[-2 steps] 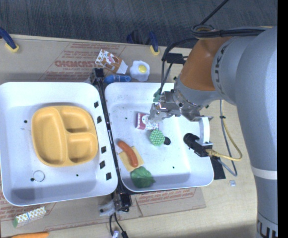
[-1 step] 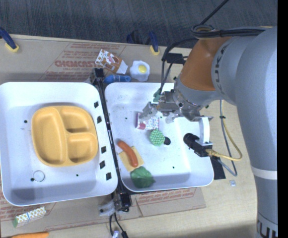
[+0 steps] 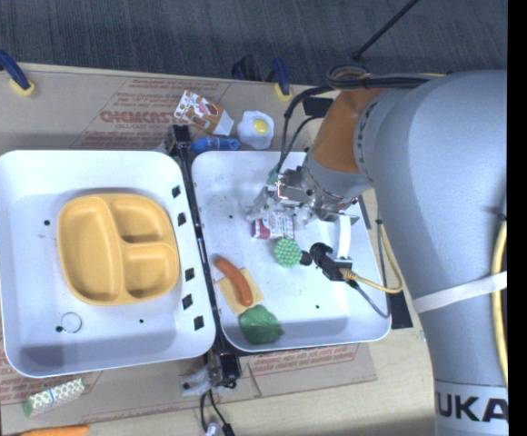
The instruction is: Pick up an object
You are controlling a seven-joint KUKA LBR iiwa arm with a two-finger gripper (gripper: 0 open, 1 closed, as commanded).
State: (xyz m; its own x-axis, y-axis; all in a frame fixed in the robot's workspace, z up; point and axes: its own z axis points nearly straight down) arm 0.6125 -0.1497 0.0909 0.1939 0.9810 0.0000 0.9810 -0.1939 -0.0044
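- We see the grey arm (image 3: 427,180) reaching in from the right, its orange band (image 3: 336,139) above the wrist, over the right bin (image 3: 223,175).
- The gripper (image 3: 280,209) sits low in the middle of that bin, over a small red-and-white packet (image 3: 268,228); we cannot tell whether its jaws are apart or together, nor whether anything is caught in them.
- Just beside it, toward the front, lies a green dotted ball (image 3: 287,252).
- Nearer the front-left corner we see an orange sausage-shaped piece (image 3: 234,280) on a yellow slice (image 3: 248,296), and a green leafy lump (image 3: 260,324) at the front wall.
- The left bin (image 3: 18,325) holds a yellow divided tray (image 3: 116,246).
- Behind the bins, on the cardboard, stand a small carton (image 3: 196,111) and a yellow-and-white object (image 3: 256,128).
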